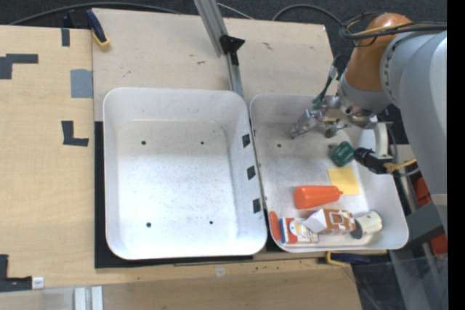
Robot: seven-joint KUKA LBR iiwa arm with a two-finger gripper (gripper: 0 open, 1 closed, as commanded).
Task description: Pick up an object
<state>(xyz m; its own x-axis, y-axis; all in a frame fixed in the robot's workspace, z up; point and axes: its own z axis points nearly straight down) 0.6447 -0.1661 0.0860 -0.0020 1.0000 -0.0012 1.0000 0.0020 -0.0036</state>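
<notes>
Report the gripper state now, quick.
Gripper: over the right bin, nothing seen between its fingers; open or shut cannot be told.

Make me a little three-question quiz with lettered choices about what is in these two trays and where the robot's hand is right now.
1. Where do the loose objects lie?
A. in the right bin
B. in the left bin
C. on the wooden bench

2. What colour is the cone-shaped object?
A. blue
B. orange
C. white

3. Where is the gripper?
A. over the left bin
B. outside both bins, above the bench
C. over the far part of the right bin, apart from the objects

Answers:
1 A: the orange cone, yellow square, green object and printed packet all sit in the right bin.
2 B: it is plainly orange against the white floor.
3 C: the gripper sits near that bin's far end, with bare floor between it and the objects nearer the camera.
</notes>
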